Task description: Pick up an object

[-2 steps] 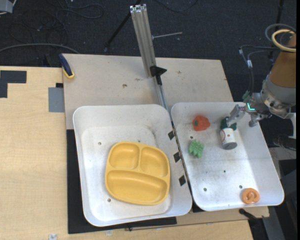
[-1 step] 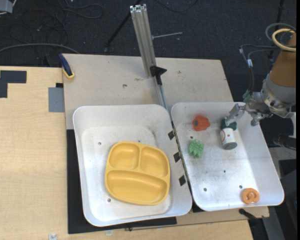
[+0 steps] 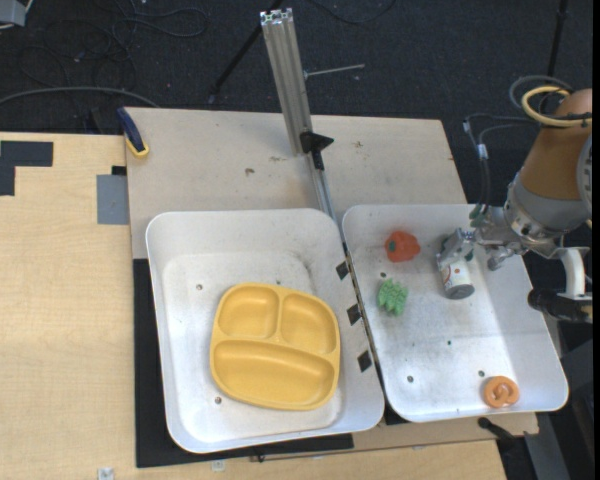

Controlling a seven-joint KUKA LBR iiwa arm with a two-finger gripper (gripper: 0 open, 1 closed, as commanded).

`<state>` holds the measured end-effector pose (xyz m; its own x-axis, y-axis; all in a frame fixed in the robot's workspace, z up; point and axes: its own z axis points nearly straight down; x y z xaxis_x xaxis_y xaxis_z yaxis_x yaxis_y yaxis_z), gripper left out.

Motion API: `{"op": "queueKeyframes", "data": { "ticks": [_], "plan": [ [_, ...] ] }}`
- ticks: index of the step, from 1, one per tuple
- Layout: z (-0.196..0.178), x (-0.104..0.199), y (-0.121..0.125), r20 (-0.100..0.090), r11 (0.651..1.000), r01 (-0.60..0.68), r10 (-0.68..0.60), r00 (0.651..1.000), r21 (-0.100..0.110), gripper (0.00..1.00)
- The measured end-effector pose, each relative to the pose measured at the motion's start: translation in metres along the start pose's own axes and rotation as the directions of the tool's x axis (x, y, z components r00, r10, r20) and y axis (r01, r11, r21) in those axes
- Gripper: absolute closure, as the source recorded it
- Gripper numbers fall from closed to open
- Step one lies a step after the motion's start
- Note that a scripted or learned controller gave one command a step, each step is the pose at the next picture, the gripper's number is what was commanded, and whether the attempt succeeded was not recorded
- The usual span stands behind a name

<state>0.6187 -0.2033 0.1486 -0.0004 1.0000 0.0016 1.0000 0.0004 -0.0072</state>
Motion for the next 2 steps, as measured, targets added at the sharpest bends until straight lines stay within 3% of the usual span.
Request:
{"op": "queueKeyframes", "data": {
  "ticks": [1,2],
  "plan": [
    [0.043,0.001,0.0,0.0,1.0,0.0,0.0,1.0,-0.001,0.0],
    [0.058,0.002,0.002,0.002,1.0,0.001,-0.001,1.0,-0.007,0.0]
  ]
}}
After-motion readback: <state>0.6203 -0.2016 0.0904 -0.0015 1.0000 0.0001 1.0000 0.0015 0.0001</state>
